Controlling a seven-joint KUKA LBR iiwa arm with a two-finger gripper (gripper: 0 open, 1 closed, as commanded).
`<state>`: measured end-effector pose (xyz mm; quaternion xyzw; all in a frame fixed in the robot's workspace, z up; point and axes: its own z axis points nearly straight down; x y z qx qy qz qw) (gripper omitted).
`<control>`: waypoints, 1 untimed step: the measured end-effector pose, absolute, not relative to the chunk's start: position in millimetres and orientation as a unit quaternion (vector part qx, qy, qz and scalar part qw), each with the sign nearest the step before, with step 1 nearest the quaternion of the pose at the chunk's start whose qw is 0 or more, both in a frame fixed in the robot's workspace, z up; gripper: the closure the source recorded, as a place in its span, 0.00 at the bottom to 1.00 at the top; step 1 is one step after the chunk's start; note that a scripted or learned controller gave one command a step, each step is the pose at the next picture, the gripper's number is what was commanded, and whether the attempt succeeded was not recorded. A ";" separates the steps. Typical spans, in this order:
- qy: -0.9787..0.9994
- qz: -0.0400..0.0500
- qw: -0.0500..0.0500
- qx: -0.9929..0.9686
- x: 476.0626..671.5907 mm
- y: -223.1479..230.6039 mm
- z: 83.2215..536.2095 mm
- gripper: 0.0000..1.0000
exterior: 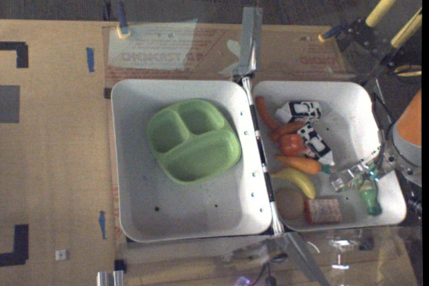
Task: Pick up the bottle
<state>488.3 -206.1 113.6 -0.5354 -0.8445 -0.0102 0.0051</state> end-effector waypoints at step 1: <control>-0.827 0.000 -0.002 -0.563 501.1 -223.7 267.9 1.00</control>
